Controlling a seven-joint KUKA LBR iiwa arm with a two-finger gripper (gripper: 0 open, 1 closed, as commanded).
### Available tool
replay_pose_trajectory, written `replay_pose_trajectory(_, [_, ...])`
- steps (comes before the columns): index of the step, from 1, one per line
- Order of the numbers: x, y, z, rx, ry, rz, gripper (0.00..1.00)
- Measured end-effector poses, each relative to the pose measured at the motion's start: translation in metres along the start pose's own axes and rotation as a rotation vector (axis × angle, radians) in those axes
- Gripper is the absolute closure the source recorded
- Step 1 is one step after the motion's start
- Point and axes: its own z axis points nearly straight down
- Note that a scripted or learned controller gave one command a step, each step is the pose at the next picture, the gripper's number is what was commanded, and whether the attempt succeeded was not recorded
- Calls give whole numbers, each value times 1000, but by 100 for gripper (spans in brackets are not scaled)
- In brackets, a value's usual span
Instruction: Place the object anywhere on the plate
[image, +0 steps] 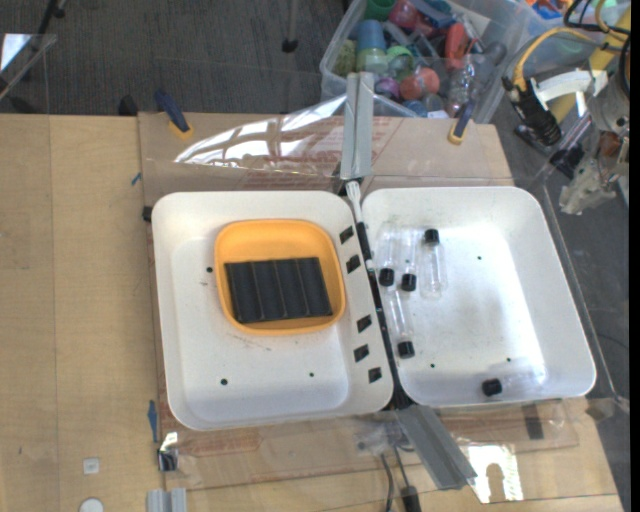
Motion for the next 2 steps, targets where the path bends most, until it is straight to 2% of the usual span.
replay_pose_trajectory(1, [-1, 1, -47, -7, 3, -3, 100])
replay_pose_trajectory(2, [-1, 1, -43, -9, 0, -4, 100])
